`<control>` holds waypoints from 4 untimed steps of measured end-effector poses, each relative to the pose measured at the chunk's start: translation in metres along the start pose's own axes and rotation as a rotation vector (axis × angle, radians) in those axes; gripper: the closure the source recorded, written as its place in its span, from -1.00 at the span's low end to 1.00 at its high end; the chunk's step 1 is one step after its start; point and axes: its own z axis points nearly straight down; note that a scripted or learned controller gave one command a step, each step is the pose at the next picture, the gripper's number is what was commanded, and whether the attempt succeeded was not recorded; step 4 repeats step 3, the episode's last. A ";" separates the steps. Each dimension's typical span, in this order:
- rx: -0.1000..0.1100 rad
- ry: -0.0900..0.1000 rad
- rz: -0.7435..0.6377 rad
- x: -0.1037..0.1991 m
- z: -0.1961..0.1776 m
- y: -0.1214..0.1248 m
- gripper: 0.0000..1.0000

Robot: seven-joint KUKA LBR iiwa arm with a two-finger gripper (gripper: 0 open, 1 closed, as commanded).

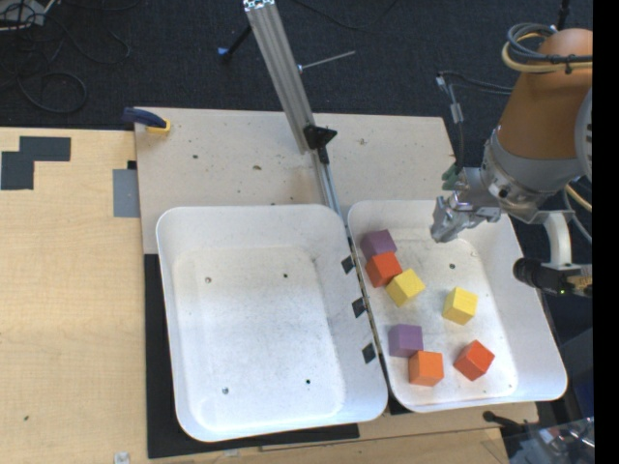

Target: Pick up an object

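Gripper [451,222] is poised above the right bin's [527,259] far edge, ready to descend; finger spacing cannot be told, perhaps empty.

A single fixed camera looks down at a slant from high above the bench [222,153], taking in both white bins: the left bin [253,327] fills the lower centre, the right bin [517,356] sits toward the lower right. The arm [546,114] enters from the right. Dark floor [145,37] beyond the bench crosses the top.
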 end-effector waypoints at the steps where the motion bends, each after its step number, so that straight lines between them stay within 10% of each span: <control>1: 0.002 0.000 0.000 0.053 0.016 -0.014 1.00; 3: -0.001 -0.001 0.000 0.151 0.031 -0.015 1.00; 4: -0.001 -0.001 0.000 0.151 0.031 -0.015 1.00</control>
